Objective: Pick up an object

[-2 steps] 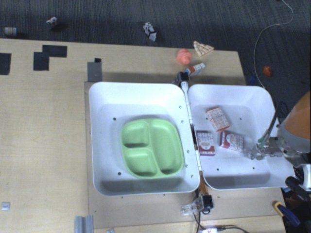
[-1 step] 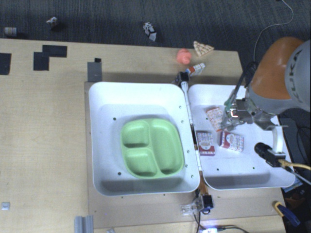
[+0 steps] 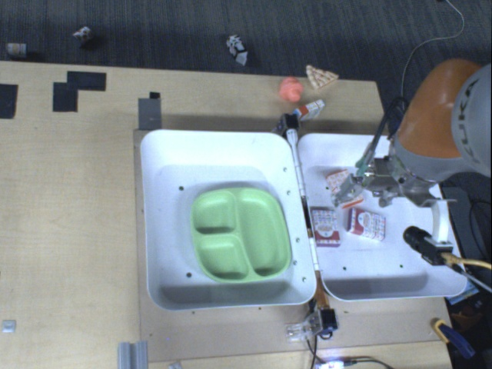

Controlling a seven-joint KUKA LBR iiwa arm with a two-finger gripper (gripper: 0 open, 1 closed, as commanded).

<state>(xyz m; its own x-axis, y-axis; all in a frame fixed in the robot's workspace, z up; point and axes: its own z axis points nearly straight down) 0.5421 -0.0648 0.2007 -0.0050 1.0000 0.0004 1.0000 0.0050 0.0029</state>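
The wooden surface (image 3: 69, 229) carries two white bins. The left bin (image 3: 165, 160) holds a green divided tray (image 3: 240, 233). In the right bin (image 3: 384, 271) lie small red-and-white packets (image 3: 365, 225), close beside the dividing rim. The gripper (image 3: 355, 189) hangs just above them; how far it is spread cannot be told.

My arm (image 3: 461, 121) is grey, bulky and rounded, with a glossy orange band across the upper part near the wrist. Thin dark cable runs along the orange section's left side and loops up past it. My gripper (image 3: 360, 187) is bare silvery metal, cluttered with brackets and small fittings, with slim fingers. Grey shell under the orange looks smooth; no markings legible. Screws too small to tell.
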